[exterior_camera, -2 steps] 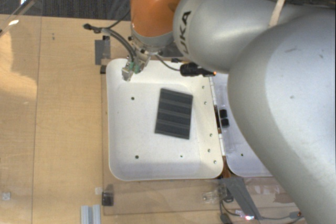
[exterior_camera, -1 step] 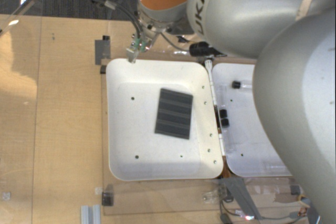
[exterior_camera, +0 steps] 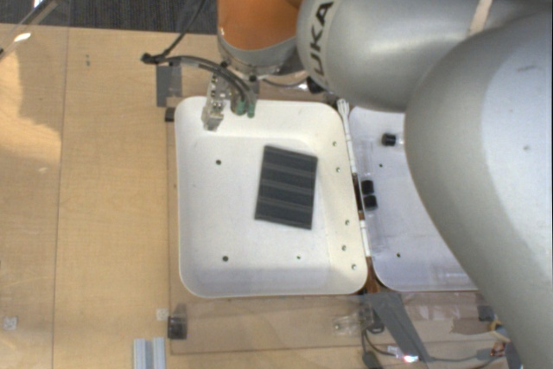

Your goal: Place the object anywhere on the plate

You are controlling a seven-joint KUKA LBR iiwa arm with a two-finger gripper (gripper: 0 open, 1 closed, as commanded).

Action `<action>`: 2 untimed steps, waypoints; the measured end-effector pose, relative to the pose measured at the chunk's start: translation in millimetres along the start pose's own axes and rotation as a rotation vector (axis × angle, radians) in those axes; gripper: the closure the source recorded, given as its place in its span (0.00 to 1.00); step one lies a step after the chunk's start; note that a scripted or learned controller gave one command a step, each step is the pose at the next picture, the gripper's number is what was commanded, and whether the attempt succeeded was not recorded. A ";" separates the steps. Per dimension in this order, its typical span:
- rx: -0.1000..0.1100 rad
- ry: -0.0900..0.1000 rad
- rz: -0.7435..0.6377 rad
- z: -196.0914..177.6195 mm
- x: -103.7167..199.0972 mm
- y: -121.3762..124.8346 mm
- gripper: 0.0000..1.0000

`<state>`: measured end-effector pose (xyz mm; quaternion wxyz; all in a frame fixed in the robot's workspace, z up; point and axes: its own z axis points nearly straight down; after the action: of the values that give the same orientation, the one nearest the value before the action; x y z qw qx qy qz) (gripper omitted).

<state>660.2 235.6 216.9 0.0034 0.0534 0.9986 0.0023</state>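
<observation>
dark grey ribbed plate (exterior_camera: pixel 287 186), white bin (exterior_camera: pixel 200 255)

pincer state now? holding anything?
Pincer: cannot tell open or shut; it sits at the far-left corner of the left shallow white bin, apart from the dark grey ribbed rectangular plate.

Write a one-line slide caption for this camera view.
KUKA arm reaches from the right, gripper at the left bin's far edge; dark ridged plate lies mid-bin.
</observation>
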 end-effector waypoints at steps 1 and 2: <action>-0.001 -0.003 -0.038 -5.2 -6.1 1.5 1.00; -0.002 -0.005 -0.014 -55.9 -7.1 1.0 1.00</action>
<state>667.0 235.6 272.8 0.0059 0.0466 0.9989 0.0033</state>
